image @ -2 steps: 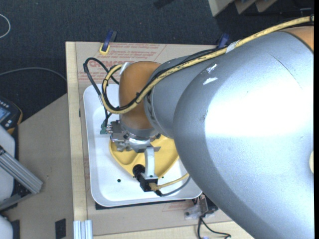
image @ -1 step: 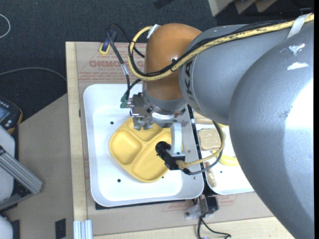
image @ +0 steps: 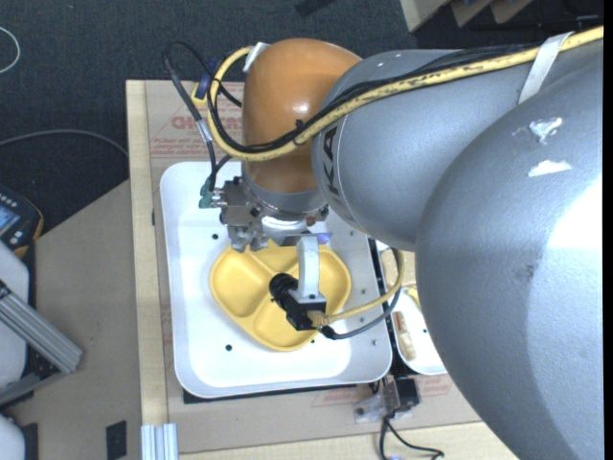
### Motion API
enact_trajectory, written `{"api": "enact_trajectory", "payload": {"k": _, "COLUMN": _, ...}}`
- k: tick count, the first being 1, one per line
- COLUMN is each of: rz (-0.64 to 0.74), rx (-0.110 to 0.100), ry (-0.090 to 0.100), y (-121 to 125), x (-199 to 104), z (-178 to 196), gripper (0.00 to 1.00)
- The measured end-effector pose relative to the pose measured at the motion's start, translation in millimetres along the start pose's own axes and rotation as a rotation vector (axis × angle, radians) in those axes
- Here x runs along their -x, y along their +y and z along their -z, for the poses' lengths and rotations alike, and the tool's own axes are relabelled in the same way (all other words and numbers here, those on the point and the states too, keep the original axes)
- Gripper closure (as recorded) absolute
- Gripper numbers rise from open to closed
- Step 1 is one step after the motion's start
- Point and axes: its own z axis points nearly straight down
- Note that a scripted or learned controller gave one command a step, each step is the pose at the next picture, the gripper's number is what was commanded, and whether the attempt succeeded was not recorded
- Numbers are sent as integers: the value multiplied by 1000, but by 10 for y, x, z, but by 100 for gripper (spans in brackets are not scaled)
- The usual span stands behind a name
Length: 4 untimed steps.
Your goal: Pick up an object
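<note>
A yellow, lobed, dish-like object lies in the middle of the left white bin. My gripper hangs straight down from the orange wrist band and sits right at the far edge of the yellow object. The wrist and arm hide where the gripper meets the object. I cannot see whether anything is held.
The big grey arm covers most of the right bin; a small tan item shows in its visible sliver. The wooden bench edge borders the left bin, with a grey metal rail beyond it. Bare bin floor surrounds the yellow object.
</note>
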Motion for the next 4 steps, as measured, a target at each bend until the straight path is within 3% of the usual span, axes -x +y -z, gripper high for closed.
{"api": "enact_trajectory", "payload": {"k": 1, "rz": -6, "rx": -3, "ry": -4, "y": 587, "x": 42, "z": -653, "gripper": 100}}
{"api": "enact_trajectory", "payload": {"k": 2, "rz": -6, "rx": 9, "ry": 1, "y": 560, "x": 214, "z": 605, "gripper": 100}}
{"api": "enact_trajectory", "payload": {"k": 3, "rz": 1, "rx": -8, "ry": 0, "y": -123, "x": 3, "z": 914, "gripper": 100}}
{"api": "enact_trajectory", "payload": {"k": 4, "rz": -5, "rx": -12, "ry": -5, "y": -136, "x": 26, "z": 353, "gripper": 100}}
